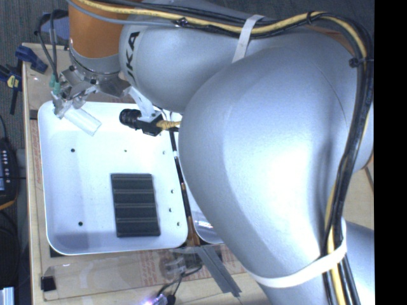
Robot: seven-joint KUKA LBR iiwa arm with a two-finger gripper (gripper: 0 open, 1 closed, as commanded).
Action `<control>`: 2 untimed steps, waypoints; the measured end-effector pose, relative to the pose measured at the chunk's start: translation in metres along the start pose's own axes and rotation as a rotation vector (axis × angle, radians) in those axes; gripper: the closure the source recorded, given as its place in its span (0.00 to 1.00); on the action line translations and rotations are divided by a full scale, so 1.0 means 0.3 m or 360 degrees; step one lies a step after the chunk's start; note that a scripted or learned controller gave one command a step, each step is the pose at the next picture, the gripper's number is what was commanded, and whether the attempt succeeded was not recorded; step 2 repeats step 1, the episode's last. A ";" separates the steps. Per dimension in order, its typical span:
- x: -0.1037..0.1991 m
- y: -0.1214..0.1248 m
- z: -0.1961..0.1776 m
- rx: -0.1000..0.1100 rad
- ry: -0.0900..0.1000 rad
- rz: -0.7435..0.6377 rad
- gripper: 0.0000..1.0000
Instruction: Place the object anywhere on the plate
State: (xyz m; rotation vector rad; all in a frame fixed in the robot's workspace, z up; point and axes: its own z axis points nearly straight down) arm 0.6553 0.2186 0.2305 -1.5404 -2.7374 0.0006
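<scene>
Your black ridged block [135, 204] lay in the left bin [57, 170], long axis running near to far. Fingers [63, 100] state unclear. Arm [273, 145] lettering partly showed "KA".

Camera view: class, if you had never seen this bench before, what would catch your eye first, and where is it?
The huge grey arm bulges across the right and centre, hiding most of the right bin. Its orange band sits at top left, above the gripper, which hangs over the far left corner of the left bin beside a pale, see-through object. A dark ribbed rectangle lies on that bin's floor.
</scene>
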 end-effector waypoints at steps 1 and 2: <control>0.005 0.003 -0.034 0.0000 0.0001 -0.0008 1.00; 0.005 0.003 -0.034 0.0000 0.0001 -0.0008 1.00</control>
